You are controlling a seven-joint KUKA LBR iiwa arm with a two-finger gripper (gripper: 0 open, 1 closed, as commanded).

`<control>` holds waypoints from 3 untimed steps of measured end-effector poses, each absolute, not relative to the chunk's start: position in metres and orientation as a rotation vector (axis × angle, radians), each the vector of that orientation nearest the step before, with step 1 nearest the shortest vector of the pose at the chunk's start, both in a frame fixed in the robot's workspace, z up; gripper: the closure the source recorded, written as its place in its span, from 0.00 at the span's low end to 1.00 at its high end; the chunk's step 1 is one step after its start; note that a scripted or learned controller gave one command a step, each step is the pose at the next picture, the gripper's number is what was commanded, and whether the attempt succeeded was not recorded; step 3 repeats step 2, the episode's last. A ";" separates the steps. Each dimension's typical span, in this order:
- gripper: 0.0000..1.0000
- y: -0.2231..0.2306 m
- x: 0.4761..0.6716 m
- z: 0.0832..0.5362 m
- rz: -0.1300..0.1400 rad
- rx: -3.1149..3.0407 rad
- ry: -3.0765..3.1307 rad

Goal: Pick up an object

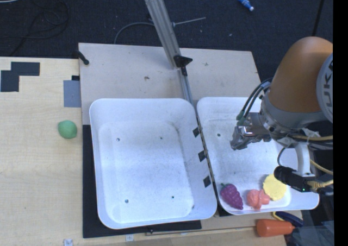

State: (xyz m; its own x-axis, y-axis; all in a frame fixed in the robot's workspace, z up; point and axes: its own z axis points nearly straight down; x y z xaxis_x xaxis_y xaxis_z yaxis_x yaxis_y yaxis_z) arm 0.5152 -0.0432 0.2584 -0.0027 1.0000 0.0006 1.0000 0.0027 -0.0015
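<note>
The floor (81, 6) at the far side is dark, with thin cables lying on it. A small blue thing (246, 2) lies there, far right. On the left is a light wooden table (32, 174) with a green ball (67, 129) on it.

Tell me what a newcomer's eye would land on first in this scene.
The big orange and grey arm reaching in from the right, with its gripper above the right bin. Next, three bright toys along that bin's near edge: purple grapes, a pink piece and a yellow piece. A green ball sits alone on the wooden bench at left.
</note>
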 end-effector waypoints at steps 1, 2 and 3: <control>1.00 0.003 0.530 0.259 0.001 -2.218 -2.224; 1.00 0.053 0.544 0.238 0.002 -2.217 -2.223; 1.00 0.053 0.544 0.238 0.002 -2.217 -2.223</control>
